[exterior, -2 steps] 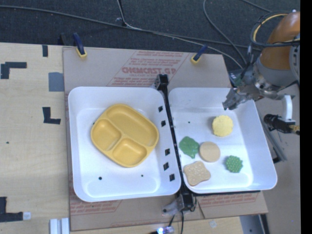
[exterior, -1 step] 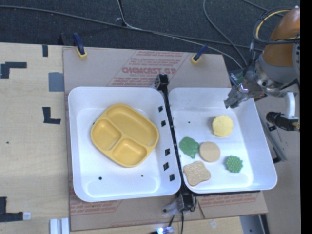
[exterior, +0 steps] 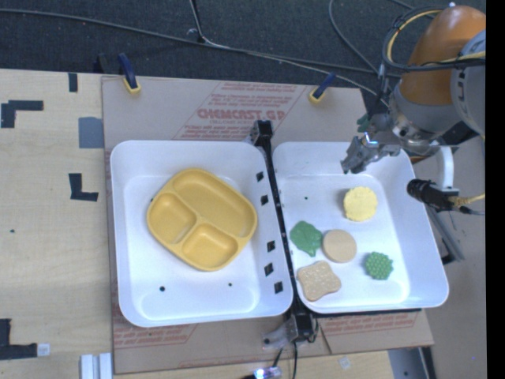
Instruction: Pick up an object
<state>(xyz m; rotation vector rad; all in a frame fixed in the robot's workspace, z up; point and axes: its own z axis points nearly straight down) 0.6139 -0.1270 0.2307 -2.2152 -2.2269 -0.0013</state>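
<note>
In the right bin (exterior: 410,290) lie several toy foods: a yellow round piece (exterior: 360,204), a green leafy piece (exterior: 305,237), a tan round cookie (exterior: 340,245), a small green bumpy piece (exterior: 379,265) and a tan square cracker (exterior: 318,280). My gripper (exterior: 357,157) hangs over the far part of this bin, above and behind the yellow piece, apart from it. Nothing shows between its fingers.
The left bin (exterior: 130,283) holds a yellow divided plate (exterior: 201,218). A black divider strip (exterior: 271,212) runs between the bins. Cardboard (exterior: 229,109) lies under both. Clamps (exterior: 128,75) sit at the far edge, and cables (exterior: 197,30) run behind.
</note>
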